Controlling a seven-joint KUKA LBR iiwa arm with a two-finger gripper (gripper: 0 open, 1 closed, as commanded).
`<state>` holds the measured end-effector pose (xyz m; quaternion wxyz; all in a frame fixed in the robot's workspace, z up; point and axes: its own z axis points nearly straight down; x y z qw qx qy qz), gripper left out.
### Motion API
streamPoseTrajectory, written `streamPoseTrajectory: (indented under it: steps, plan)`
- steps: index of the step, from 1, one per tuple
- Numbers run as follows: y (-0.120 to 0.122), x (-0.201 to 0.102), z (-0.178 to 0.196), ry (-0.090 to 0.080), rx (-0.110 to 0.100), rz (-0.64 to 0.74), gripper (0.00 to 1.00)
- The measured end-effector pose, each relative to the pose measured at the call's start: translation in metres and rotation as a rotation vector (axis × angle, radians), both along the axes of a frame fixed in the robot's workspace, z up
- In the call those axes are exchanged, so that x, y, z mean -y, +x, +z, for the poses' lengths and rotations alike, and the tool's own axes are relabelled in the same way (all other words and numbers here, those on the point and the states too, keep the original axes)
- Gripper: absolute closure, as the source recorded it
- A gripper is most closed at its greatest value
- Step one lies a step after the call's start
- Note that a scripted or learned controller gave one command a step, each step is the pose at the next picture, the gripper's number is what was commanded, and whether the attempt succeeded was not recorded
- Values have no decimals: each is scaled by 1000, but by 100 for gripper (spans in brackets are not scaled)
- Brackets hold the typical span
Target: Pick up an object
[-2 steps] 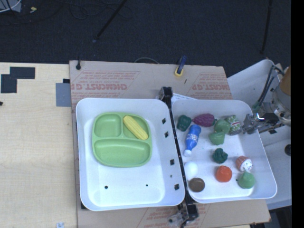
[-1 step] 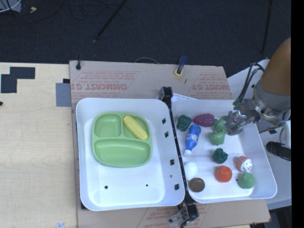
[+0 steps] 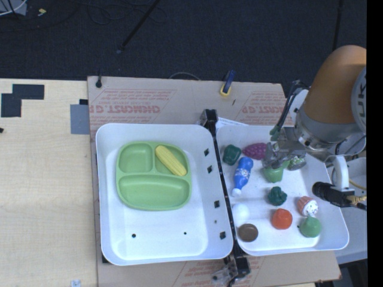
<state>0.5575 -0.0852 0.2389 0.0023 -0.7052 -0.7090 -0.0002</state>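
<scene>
— Right bin (image 3: 335, 235), contents?
— Green cup (image 3: 273, 173) near its centre; blue-white bottle (image 3: 242, 175) just left.
— Tool (image 3: 279, 160)?
— Directly over that cup, touching; grip state cannot be told.

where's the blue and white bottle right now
The blue and white bottle lies in the right bin, near its left wall, just below the dark green toy and left of the tool.

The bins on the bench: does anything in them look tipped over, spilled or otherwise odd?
Only one thing: the blue and white bottle in the right bin lies on its side instead of standing. The corn cob sits neatly in a compartment of the green tray. Nothing looks spilled or broken.
</scene>
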Motion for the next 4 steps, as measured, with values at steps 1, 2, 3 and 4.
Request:
streamPoseTrajectory:
  steps: [1,2,3,4]
  plan:
    - [0,-57,-14,-2,-1,-2,100]
    - [1,-121,-12,0,0,1,100]
    - [-3,-169,-22,-2,-3,-2,100]
    - [-2,-164,-1,-3,2,-4,100]
